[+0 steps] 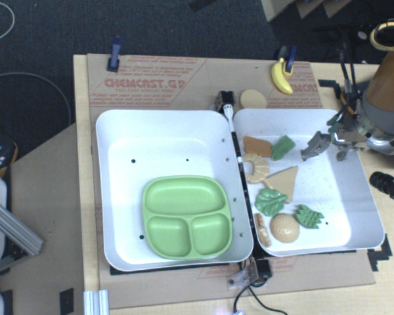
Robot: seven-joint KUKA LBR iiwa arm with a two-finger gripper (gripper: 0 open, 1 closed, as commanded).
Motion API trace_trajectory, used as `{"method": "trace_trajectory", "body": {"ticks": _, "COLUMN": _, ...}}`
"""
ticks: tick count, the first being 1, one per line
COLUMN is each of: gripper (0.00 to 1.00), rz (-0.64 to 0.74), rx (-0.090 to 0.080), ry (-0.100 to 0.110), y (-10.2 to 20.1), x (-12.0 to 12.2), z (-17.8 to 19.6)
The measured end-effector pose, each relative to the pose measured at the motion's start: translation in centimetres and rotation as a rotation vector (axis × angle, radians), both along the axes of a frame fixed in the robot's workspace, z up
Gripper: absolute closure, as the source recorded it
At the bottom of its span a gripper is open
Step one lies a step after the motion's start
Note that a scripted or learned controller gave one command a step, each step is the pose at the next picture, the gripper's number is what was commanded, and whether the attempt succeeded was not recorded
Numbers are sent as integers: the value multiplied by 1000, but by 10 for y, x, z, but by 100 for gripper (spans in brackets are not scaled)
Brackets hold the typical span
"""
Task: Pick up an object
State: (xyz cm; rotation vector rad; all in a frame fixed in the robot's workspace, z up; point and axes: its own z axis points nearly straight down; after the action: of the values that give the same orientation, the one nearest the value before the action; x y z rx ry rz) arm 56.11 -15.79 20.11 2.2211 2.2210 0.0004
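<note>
Over the right bin (pixel 354 176), near its upper right corner, the gripper (pixel 328 145) is hanging with its fingers spread apart and nothing between them. Food pieces are lying along the bin's left side, and the nearest, a small green piece (pixel 283 146), is sitting just to the gripper's left beside a brown slab (pixel 257 146), so the reach is probably going leftward and down

Smooth glossy white plastic bins (pixel 164 126) sit on a matt cardboard sheet (pixel 151 77); the green tray (pixel 186 224) looks matt plastic
</note>
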Motion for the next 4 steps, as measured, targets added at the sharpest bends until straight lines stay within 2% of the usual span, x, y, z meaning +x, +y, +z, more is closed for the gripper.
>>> {"method": "trace_trajectory", "body": {"ticks": 1, "gripper": 100, "rz": 1, "rx": -1, "ry": -3, "y": 0, "x": 1, "z": 11}}
{"method": "trace_trajectory", "body": {"ticks": 2, "gripper": 100, "rz": 7, "rx": 1, "ry": -11, "y": 63, "x": -65, "z": 126}}
{"method": "trace_trajectory", "body": {"ticks": 3, "gripper": 100, "rz": -1, "rx": 3, "ry": 12, "y": 64, "x": -76, "z": 12}}
{"method": "trace_trajectory", "body": {"ticks": 4, "gripper": 100, "rz": 8, "rx": 2, "ry": -21, "y": 135, "x": -80, "z": 211}}
